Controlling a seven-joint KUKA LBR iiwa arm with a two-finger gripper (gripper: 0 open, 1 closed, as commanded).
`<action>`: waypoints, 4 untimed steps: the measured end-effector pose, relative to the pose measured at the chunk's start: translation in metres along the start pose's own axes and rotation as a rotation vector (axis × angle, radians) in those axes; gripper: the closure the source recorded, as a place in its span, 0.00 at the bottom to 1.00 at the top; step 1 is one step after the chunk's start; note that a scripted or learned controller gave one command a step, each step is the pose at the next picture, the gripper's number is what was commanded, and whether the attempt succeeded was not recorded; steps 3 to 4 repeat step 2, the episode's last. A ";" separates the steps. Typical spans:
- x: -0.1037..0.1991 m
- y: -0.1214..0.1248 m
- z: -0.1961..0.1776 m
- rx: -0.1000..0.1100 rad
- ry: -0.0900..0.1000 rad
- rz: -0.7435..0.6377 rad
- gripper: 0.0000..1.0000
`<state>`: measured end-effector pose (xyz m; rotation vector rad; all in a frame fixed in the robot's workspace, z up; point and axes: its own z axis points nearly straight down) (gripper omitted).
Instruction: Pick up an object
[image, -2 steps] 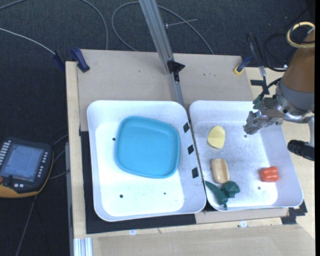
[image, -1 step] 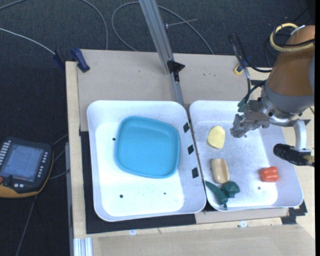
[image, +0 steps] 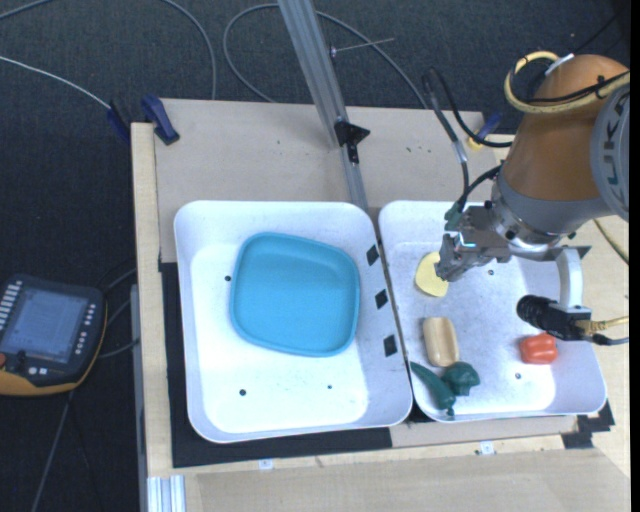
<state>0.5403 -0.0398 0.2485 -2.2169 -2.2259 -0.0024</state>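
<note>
Over the right bin (image: 590, 390) the pincer (image: 447, 268) hangs low, touching the yellow disc (image: 431, 280); I cannot tell its grip. Tan block (image: 439, 341) lies just below the disc.

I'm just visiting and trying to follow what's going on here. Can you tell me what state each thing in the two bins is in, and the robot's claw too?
Blue plate: flat in the left bin, right side up.
Yellow disc: flat in the right bin, partly under the gripper.
Tan block: lying flat, untouched.
Green toy: lying at the bin's near edge.
Orange piece: lying apart, untouched.
Gripper: low over the disc.
</note>
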 end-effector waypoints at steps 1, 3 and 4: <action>0.055 -0.013 -0.006 0.001 0.000 -0.001 1.00; 0.104 -0.016 -0.009 0.001 0.000 -0.001 1.00; 0.104 -0.016 -0.009 0.001 0.000 -0.001 1.00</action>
